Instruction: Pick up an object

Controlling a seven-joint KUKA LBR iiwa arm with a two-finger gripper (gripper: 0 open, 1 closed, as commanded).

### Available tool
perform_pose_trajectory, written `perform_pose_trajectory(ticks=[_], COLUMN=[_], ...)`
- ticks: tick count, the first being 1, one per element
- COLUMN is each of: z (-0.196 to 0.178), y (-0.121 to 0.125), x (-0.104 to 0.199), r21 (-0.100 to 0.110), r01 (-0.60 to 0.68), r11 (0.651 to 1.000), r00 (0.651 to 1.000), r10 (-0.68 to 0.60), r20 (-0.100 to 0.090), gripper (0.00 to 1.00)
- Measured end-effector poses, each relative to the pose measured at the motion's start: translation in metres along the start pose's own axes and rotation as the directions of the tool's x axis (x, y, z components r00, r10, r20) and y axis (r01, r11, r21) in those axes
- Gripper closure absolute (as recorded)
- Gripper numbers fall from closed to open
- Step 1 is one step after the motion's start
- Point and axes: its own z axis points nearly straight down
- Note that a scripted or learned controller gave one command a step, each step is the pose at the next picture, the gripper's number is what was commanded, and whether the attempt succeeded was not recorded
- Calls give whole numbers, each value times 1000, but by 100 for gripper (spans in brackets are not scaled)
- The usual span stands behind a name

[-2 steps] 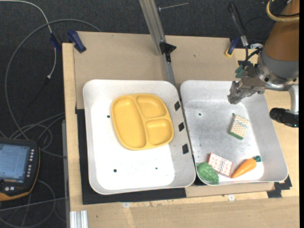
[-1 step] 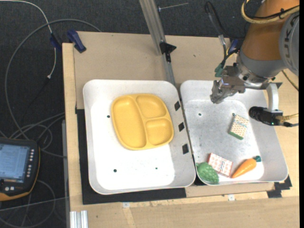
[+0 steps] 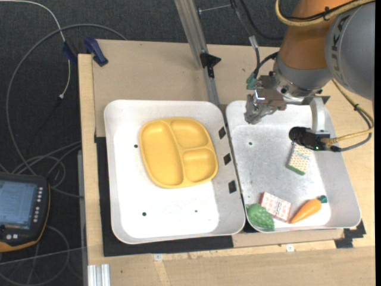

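Left bin (image 3: 119,159): we see a yellow divided tray (image 3: 177,152) lying flat near its middle.

Right bin (image 3: 262,165): we find four small things gathered toward its near right part.

Green leafy toy (image 3: 260,216): at the near left corner, touching the red-patterned box (image 3: 275,206).

Toy carrot (image 3: 308,210): just right of that box, along the near rim.

Green-edged packet (image 3: 299,158): farther back, by the right side.

Gripper (image 3: 257,111): we see it hanging over the bin's far left corner, well apart from all four things; whether it is released or clenched we cannot tell, and nothing shows in its grasp.
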Motion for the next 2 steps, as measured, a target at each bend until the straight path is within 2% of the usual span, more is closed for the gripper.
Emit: perform_pose_trajectory(ticks=[1,2], z=[-2,21], y=[24,45], x=[55,108], r21=[-1,2], r01=[1,0], r11=[1000,1000], r00=[1000,1000], r10=[-1,0], r20=[0,0], gripper=[100,100])
